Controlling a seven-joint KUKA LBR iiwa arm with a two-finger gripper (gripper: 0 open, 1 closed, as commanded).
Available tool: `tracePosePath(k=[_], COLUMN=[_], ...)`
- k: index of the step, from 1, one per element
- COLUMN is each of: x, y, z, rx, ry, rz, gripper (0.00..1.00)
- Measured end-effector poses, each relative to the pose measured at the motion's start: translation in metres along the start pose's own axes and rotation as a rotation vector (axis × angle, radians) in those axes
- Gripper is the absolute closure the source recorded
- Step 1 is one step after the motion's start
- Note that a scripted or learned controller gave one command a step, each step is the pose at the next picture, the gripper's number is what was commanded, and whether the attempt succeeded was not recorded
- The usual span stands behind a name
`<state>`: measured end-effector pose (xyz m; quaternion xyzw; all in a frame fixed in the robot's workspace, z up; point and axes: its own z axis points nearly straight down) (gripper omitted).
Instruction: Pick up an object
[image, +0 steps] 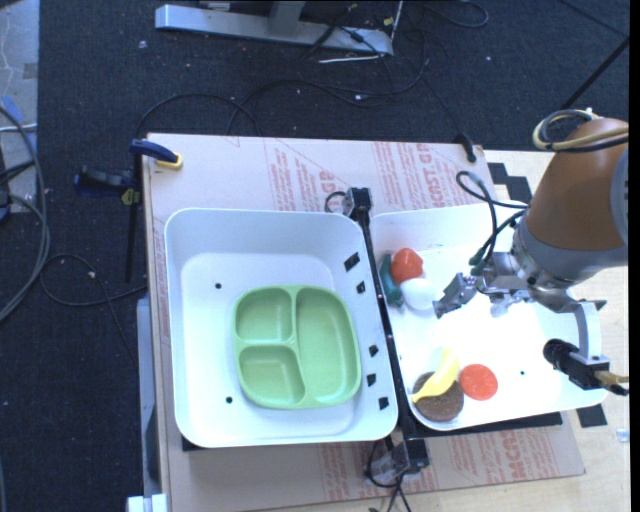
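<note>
Camera view, looking down at a slant. Two shallow white bins are sitting side by side on a pale board printed with red lettering. The left bin (190, 300), smooth glossy plastic with rounded corners, is holding a pale green tray (297, 346) with three compartments (matte, soft-edged, tilted slightly in plan).

The right bin (520, 385) is carrying the small objects. An orange-red rounded piece (406, 265) is lying near the divider, touching a smooth white rounded piece (418, 292) just below it, with a sliver of teal at their left side. Nearer the front edge, a flat red disc (478, 382) is resting just beside a yellow curved banana-like shape (443, 368), which is overlapping a dark brown, grainy round disc (439, 400).

The arm is reaching in from the right, its orange band bulking large above the bin. The gripper (455, 294) is hanging low over the bin just right of the white piece, metallic and angular. Whether its fingers are spread or closed, cannot tell; nothing is visibly between them.
</note>
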<state>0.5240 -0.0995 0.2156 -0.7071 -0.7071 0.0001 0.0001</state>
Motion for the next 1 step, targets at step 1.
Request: tracePosePath(k=[1], x=[-0.0360], y=[0.0190], z=[0.1251], rx=[0.000], ry=[0.000], rz=[0.001], gripper=[0.00])
